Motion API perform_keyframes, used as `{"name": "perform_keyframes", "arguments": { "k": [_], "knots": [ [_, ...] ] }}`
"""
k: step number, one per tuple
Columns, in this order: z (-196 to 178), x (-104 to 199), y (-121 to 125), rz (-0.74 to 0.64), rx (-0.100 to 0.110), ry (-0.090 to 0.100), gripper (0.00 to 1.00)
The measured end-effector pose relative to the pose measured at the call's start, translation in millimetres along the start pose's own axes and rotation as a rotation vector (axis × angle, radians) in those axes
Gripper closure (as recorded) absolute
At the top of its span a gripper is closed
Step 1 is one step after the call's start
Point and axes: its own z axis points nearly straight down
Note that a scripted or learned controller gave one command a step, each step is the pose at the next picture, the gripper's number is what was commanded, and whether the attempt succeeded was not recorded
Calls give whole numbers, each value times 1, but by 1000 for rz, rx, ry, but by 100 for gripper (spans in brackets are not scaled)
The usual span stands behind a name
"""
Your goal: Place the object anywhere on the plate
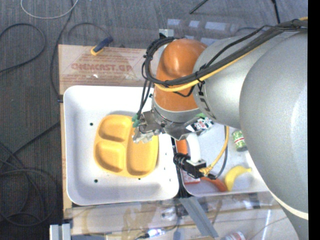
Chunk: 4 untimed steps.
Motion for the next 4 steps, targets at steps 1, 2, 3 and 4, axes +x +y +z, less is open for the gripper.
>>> {"name": "perform_keyframes", "arguments": {
  "k": [1, 2, 3, 4],
  "knots": [
    [-32, 4, -38, -9, 1, 1, 100],
    [-123, 3, -38, 82, -3, -3, 100],
    [-30, 10, -37, 25, 0, 0, 100],
    [-30, 10, -37, 25, 0, 0, 0]
  ]
}}
